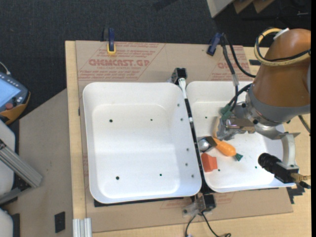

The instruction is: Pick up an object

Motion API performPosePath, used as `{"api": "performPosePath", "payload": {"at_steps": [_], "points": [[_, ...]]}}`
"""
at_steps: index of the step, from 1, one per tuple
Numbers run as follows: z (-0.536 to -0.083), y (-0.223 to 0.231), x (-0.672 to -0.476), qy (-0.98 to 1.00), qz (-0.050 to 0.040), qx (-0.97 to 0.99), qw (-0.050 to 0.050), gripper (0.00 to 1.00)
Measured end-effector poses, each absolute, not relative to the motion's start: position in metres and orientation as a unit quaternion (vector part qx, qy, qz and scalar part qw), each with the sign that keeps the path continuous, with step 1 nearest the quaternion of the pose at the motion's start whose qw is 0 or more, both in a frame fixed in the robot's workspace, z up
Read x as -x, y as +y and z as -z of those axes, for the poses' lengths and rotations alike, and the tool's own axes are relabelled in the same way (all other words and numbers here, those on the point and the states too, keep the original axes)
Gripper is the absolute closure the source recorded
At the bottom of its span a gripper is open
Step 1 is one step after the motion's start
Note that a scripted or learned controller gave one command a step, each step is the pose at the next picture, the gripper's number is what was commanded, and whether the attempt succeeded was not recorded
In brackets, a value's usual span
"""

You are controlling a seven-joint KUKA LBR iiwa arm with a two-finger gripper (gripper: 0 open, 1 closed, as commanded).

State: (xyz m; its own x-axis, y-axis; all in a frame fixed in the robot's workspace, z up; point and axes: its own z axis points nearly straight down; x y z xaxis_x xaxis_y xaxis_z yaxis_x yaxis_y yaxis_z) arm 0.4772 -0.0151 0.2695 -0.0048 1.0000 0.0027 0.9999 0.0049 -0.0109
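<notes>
In the camera view, saw the gripper [223, 131] low over the right bin [205, 102], with the arm [284, 78] stretched in from 3 o'clock. Could not tell whether the gripper was open or closed, nor whether anything was gripped. Found an orange carrot-shaped toy [224, 147] just at 6 o'clock of the gripper, lying on the bin floor with its green tip toward 4 o'clock. Noted a small grey round thing [203, 143] just beside the toy at 9 o'clock. Noted also a red block [210, 163] near the toy at 7 o'clock, close to the wall next to the left bin [133, 142].
</notes>
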Motion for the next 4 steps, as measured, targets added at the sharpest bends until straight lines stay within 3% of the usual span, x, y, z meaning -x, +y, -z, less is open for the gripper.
{"api": "performPosePath", "payload": {"at_steps": [1,2,3,4], "points": [[-0.432,0.006,-0.481,-0.709,0.0082,0.705,-0.007,1.0],[-0.245,0.017,-0.476,-0.707,-0.0068,0.707,0.006,1.0],[-0.264,0.017,-0.48,-0.707,0.0009,0.707,-0.001,1.0],[-0.221,-0.083,-0.492,-0.703,-0.0034,0.711,0.001,1.0]]}}
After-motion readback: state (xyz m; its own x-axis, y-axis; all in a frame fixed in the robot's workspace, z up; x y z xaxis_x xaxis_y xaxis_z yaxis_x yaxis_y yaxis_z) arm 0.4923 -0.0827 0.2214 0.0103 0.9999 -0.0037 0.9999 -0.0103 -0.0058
